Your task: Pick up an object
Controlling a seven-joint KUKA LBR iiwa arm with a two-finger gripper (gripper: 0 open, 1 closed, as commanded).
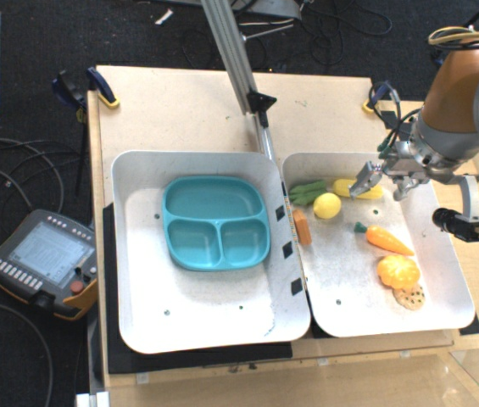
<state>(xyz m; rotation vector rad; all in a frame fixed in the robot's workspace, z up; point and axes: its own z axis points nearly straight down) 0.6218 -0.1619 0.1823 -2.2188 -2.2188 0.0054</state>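
Cookie (409,296) and orange (398,271) lie nearest as the gripper (382,183), fingers spread and empty, hovers over crowded yellow toys (351,188), where a descent risks nudging the lemon (327,205) aside.

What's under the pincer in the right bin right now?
The pincer hangs over the right bin's far end. A yellow piece pokes out on its left, beside the lemon. The pincer covers the rest of that piece, so its shape is unclear.

Even bright overhead light, soft shadows, slightly grainy
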